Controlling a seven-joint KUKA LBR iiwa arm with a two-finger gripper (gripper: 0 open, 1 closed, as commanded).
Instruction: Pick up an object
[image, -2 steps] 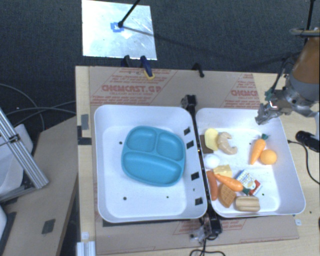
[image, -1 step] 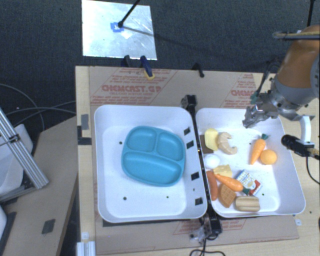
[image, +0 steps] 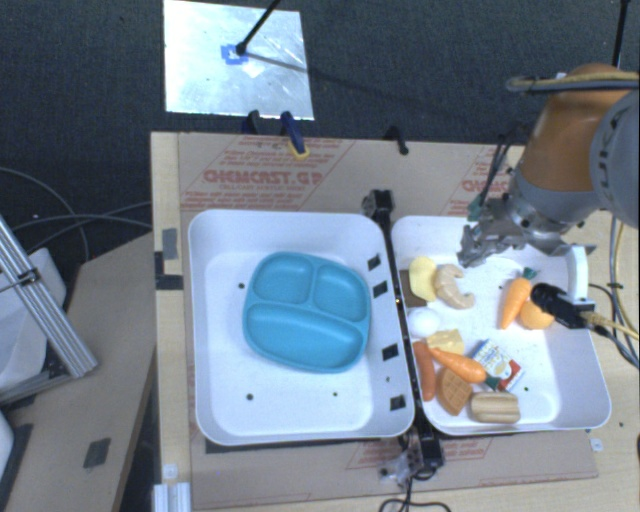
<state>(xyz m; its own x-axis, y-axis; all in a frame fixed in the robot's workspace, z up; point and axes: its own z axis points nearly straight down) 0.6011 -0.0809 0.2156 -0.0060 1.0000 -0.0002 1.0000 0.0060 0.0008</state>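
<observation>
I see the arm (image: 575, 130) reaching in from the right, its gripper (image: 478, 243) low over the right bin (image: 585, 375), just above the pale croissant (image: 456, 288) beside the yellow pear (image: 424, 277). Its grip I cannot tell.

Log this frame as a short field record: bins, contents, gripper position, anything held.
left bin: blue divided plate
right bin: toy food, including carrot, yellow pear-like piece, bread loaf, white egg
gripper: over the right bin's upper part, above the food
held: nothing seen between the fingers
fingers: cannot tell
</observation>
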